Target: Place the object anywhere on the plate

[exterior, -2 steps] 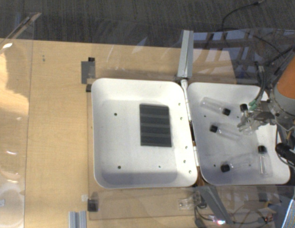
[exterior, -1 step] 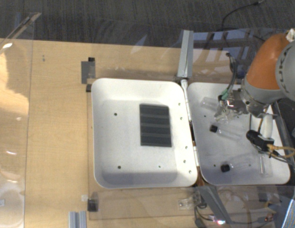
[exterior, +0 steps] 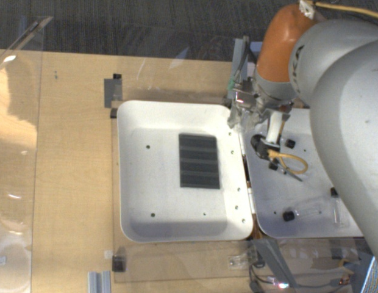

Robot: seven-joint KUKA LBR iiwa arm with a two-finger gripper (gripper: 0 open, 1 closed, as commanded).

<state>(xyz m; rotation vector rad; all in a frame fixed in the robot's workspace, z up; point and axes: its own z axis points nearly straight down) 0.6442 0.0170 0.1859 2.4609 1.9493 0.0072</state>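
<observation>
Two shallow white bins sit side by side on a wooden bench (exterior: 67,163). The left bin (exterior: 146,194) holds the plate (exterior: 199,160), a dark grey ribbed rectangle lying flat near the bin's middle. Its long axis runs near to far and its ribs run left to right. The grey arm (exterior: 341,84), with its orange band, reaches in from the right and covers the right and far parts of the right bin (exterior: 302,191). The gripper (exterior: 242,112) stands over the far end of the rims where the two bins meet, beyond the plate's far right corner and apart from it; whether it is open or closed cannot be told. The object (exterior: 305,212), a small clear piece with a black end, lies in the near part of the right bin, well apart from plate and gripper. Its long axis runs roughly left to right, the black end pointing left.
</observation>
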